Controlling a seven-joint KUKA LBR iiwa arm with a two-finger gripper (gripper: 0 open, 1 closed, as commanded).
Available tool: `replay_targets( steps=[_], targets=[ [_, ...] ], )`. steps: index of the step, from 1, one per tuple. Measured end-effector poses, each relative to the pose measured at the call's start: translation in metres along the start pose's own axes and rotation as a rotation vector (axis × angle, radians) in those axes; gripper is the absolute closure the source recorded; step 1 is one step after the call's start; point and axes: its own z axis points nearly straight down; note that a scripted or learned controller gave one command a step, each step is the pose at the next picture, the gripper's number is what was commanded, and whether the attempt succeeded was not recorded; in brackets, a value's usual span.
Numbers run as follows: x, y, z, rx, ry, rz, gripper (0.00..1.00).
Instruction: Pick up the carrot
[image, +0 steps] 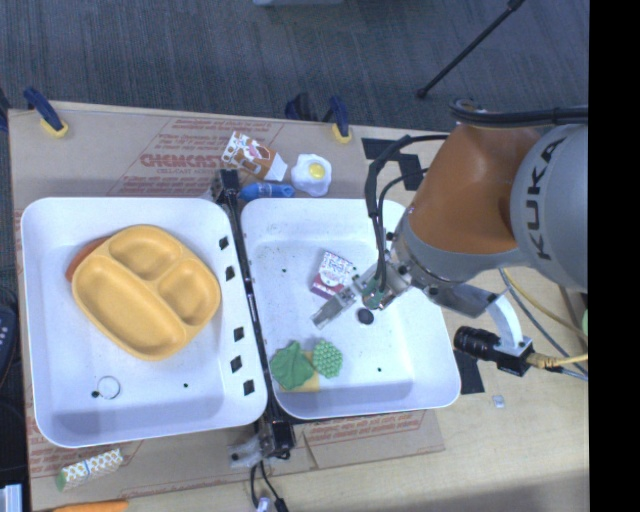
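Nearest, at the lower left edge of the table (150, 150), lies a thin orange tapered shape (95, 505) that looks like the carrot, though it is cut off by the frame. It rests on the brown cardboard outside both bins. Just beyond it sits a small green-and-white patterned packet (90, 467).

Next come the two bins. The left white bin (30, 300) holds a yellow three-compartment plastic plate (145, 290), with an orange-red edge (76, 262) showing from under its left side; what that is cannot be told. A small clear ring (108, 387) lies near this bin's front. In the right white bin (420, 340), a green leafy toy (290, 365) and a green dotted round piece (327, 357) lie touching near the front wall.

Above the middle of the right bin, the grey arm with its orange band (480, 200) reaches in from the right and bends down, setting the gripper (362, 297) low over the bin floor. Whether the gripper is open or closed cannot be told, and nothing can be seen held in it. A red-and-white wrapped packet (335, 272) lies just beside it on the left. The likely carrot is well apart from the gripper, off towards the near left corner, with the left bin between them.

Farthest, behind the bins, stand a white-and-yellow egg-like toy (313, 173), a blue piece (268, 190) and a small printed carton (245, 152).
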Motion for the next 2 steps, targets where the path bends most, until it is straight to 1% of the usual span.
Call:
replay_targets(
  steps=[1,2],
  targets=[
    [0.069,0.027,0.073,0.003,0.004,-0.050,0.00],
    [-0.007,0.045,0.072,0.000,0.000,-0.276,0.00]
  ],
)
